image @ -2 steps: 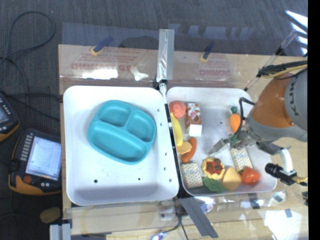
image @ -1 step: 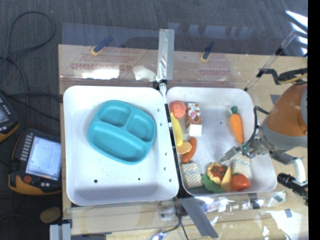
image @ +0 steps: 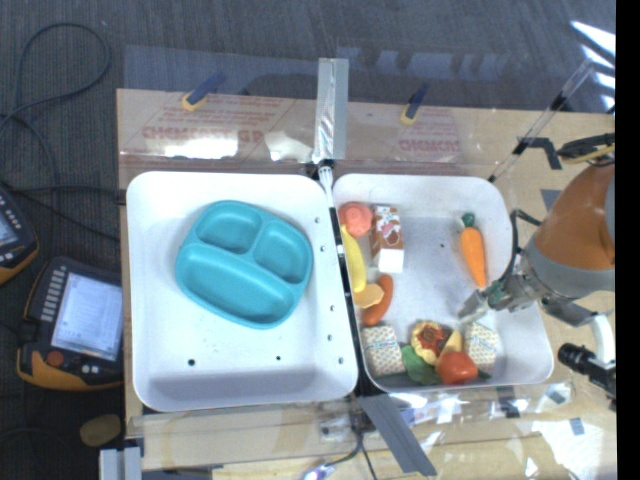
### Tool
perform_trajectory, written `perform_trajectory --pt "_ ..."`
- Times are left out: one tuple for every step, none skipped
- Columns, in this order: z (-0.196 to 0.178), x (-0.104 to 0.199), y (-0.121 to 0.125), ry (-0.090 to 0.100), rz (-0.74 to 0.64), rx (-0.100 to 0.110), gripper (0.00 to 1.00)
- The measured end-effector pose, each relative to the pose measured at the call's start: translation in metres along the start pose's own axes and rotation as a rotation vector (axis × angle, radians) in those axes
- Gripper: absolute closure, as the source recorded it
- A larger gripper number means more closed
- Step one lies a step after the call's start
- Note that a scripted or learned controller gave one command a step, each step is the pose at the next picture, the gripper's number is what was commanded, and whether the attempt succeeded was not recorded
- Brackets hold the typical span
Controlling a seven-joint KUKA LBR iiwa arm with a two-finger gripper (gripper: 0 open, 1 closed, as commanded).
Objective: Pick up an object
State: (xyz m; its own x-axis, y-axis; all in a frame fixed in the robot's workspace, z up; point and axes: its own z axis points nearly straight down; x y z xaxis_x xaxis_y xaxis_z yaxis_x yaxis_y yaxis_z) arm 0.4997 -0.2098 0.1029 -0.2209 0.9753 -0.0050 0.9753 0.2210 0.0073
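I can't tell gripper [image: 478, 303] state, tips blurred; arm cut off at right. Carrot [image: 472, 251] just at its 12 o'clock.

One fixed overhead camera looks slantwise down on both bins [image: 140, 268].

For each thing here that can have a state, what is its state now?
Plate: lies tilted in the left bin, nothing on it.
Carrot: lies loose in the right bin, apart from the other food.
Gripper: low in the right bin, just below the carrot, holding nothing visible.
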Motion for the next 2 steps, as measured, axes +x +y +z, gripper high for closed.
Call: perform_trajectory --pt "-0.073 0.015 -0.003 0.002 0.293 0.011 1.0" --pt "-0.018 0.005 -0.016 0.005 0.021 0.011 1.0"
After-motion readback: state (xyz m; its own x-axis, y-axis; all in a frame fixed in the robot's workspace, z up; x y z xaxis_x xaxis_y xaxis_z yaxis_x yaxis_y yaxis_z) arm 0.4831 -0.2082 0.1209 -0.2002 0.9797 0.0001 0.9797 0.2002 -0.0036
